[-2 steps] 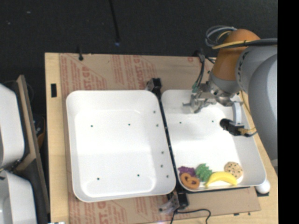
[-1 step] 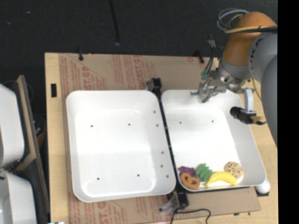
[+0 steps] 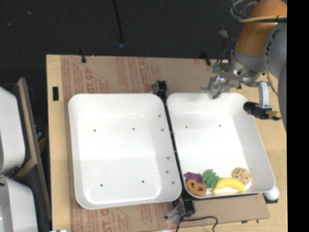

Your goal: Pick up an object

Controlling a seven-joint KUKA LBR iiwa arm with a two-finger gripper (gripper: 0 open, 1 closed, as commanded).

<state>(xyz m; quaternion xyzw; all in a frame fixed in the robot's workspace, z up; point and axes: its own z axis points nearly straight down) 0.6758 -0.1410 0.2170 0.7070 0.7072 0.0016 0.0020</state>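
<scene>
The gripper (image 3: 217, 87) hangs over the far edge of the right bin (image 3: 251, 139). I cannot tell how it is set. The banana (image 3: 227, 185), cookie (image 3: 241, 176) and other toys lie at the near edge.

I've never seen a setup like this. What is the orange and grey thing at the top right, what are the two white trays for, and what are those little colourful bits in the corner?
You are looking down at a slant from a camera fixed above a workbench. The orange and grey thing is a robot arm reaching in from the right. At its tip is a small two-finger gripper, poised over the far edge of the right bin. Nothing can be seen between its fingers. The left bin sits right beside it. The colourful bits are small toy foods huddled in the right bin's near corner: a yellow banana, a cookie, something green, something purple and an orange ring-shaped piece. The arm's job is to pick one up.
</scene>
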